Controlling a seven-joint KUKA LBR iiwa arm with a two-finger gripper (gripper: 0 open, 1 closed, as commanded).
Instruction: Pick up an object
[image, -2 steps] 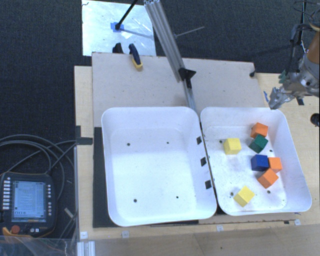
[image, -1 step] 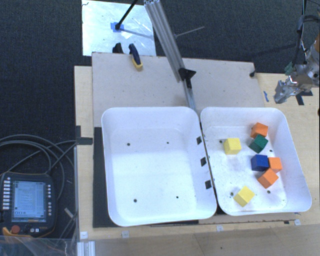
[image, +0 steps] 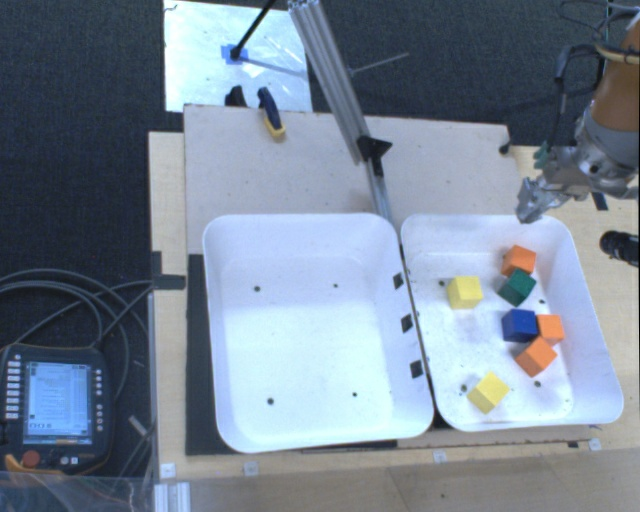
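The right bin (image: 585, 300) holds several small cubes. A yellow cube (image: 464, 291) lies alone toward the bin's left. An orange cube (image: 519, 260) touches a green cube (image: 517, 288) near the far side. Below them a blue cube (image: 519, 325) sits against an orange cube (image: 551, 328), with another orange cube (image: 536, 356) just in front. A second yellow cube (image: 489, 391) rests near the front rim. My gripper (image: 529, 204) hangs over the bin's far rim, above and behind the orange and green cubes, touching nothing.
The left bin (image: 215, 300) stands beside the right one, with black clips (image: 409, 322) along the shared rim. A slanted metal pole (image: 335, 75) crosses the back board. A teach pendant (image: 55, 405) and cables lie at the left.
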